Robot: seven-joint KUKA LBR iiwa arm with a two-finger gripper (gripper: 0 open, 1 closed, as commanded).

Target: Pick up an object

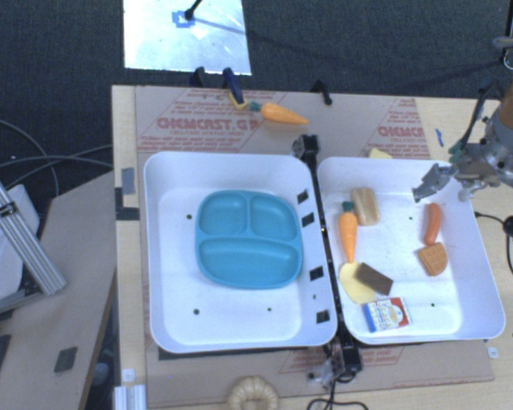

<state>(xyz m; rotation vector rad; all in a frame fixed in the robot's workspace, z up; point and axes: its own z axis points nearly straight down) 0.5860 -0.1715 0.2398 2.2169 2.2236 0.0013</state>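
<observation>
Camera view: the hand (445, 184) hovers over the right bin (483, 267), fingers apart and gripping nothing. Just below it lies a red-orange sausage (433, 222), then an orange wedge (433, 259); a carrot (348, 236) sits farther left.

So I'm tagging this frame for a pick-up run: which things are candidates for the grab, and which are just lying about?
Candidates, in the right bin:
carrot
bread piece
sausage
orange wedge
yellow slice with brown block
small box
The gripper hangs above the bin's far edge.

Lying about:
blue divided plate, left bin
second carrot on the bench
ring at the near edge
</observation>
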